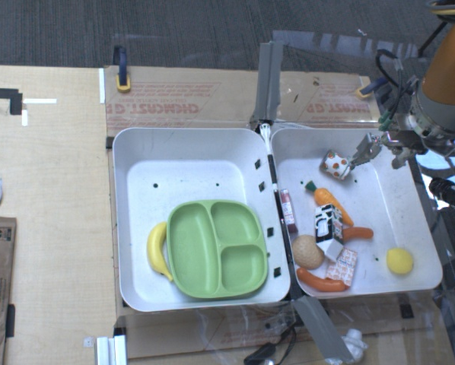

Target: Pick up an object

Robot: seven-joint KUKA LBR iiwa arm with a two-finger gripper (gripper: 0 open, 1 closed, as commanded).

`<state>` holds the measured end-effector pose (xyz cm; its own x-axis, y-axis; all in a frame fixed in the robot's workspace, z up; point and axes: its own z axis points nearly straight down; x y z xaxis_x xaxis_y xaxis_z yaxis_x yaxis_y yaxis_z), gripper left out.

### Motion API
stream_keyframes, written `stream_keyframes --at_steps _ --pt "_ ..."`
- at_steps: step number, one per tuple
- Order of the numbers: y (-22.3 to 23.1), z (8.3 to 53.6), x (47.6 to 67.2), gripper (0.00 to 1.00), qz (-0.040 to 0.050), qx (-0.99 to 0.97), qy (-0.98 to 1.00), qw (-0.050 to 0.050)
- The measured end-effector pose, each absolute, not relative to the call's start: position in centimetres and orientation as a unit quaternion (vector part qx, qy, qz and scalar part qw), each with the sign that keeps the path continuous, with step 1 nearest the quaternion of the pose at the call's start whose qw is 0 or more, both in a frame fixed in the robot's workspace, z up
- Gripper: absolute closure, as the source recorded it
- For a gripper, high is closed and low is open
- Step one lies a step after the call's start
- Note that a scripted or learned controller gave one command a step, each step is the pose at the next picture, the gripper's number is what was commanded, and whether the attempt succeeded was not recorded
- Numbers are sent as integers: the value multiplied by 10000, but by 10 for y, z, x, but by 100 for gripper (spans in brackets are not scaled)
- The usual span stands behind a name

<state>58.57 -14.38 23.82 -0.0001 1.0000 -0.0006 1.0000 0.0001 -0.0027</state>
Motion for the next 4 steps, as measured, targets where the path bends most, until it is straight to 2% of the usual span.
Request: stream_keyframes --at_steps 1,2,3,4 --pt "-112 109 637 0 -1 -6490 -7608 -8" --pt "-110 90 567 0 7 -6441 -7649 9" --pt "-111 98 568 100 9 -6463 -7631 10" --pt "-61 190 586 100 13 -7171 -6970 2"
